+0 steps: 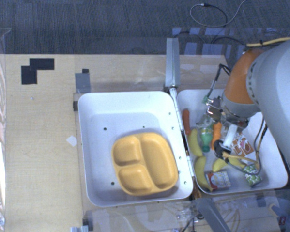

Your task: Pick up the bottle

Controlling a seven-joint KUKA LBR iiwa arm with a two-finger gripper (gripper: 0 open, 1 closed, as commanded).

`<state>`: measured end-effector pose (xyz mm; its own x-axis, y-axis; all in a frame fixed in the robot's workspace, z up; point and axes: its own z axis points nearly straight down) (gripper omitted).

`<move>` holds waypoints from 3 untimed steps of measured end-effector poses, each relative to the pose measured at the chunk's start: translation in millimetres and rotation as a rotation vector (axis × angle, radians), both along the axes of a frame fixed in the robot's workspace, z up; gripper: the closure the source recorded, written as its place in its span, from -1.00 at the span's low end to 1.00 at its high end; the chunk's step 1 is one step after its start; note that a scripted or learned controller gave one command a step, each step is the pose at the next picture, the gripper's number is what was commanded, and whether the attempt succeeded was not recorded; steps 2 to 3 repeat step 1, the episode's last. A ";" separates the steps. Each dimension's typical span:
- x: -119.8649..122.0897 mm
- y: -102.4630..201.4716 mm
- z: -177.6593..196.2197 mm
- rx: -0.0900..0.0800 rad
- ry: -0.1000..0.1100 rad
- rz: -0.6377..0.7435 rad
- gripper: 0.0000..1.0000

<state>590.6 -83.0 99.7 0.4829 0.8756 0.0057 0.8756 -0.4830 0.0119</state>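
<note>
The arm (274,82) comes in from three o'clock, its grey bulk covering the upper right of the right bin (279,179), with the orange band sitting just above the wrist. It is bent steeply downward, so the wrist points almost straight into the clutter. To nine o'clock of all this lies the left bin (93,140), which carries a yellow divided tray (145,162) and plays no part in the pick.

The gripper (222,126) hangs low over the middle of the right bin, and whether it is wide, narrow or closed on anything cannot be told from here.

The bottle (205,137), small with a green body, lies just beside the gripper at about eight o'clock from it. Its long axis appears to run roughly twelve to six. A banana (194,143) presses along its nine o'clock side and an orange carrot (217,133) lies between it and the gripper. The coming move, I judge, is a short shift toward eight o'clock
</note>
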 end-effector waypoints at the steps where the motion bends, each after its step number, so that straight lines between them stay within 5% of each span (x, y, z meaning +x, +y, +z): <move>1: -7.1 65.2 133.2 0.001 0.009 -0.001 1.00; 3: -7.1 65.2 133.2 0.001 0.009 -0.001 1.00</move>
